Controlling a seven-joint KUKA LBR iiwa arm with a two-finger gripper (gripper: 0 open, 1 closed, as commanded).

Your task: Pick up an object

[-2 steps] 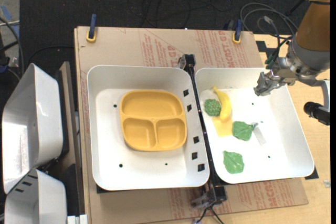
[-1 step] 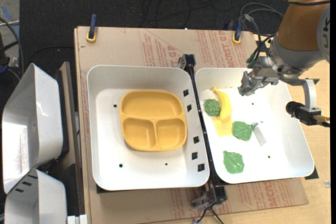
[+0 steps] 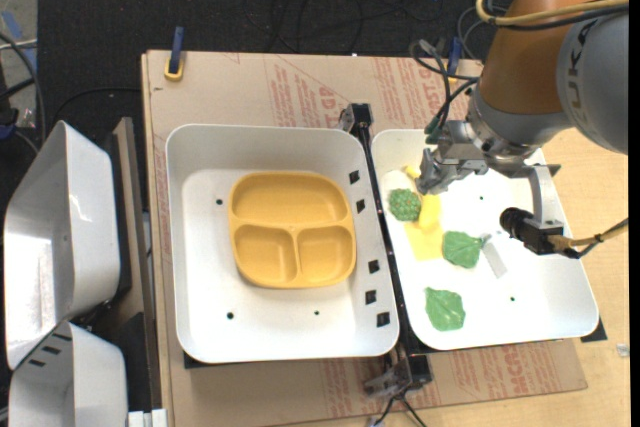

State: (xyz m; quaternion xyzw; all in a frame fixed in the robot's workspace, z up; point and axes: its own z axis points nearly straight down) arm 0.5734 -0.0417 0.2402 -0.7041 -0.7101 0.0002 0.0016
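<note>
- Brown cardboard covers the desk (image 3: 260, 85), which carries two white bins side by side, with dark floor and loose cables behind.
- We see the tool (image 3: 432, 177) low over the back left corner of the right bin (image 3: 560, 315); we cannot tell whether it is open or closed, and nothing shows in its grip.
- Just beside it, toward the front, lies a green floret (image 3: 404, 205), touching a yellow strip (image 3: 428, 230).
- We judge the floret the likeliest target: it is a rounded lump with no clear long axis, so it points no particular way.
- By contrast, the strip runs lengthwise from the back of the bin toward the front.
- Further out lie a green leaf (image 3: 461, 248), a small pale stick (image 3: 495, 260) just beside it, and a second green leaf (image 3: 445, 308) near the front.
- In the left bin (image 3: 200, 215) sits a yellow divided tray (image 3: 293, 227), well apart from the tool.
- We reckon the task is early: every object rests in a bin, so the grasp and the lift are not yet done.
</note>
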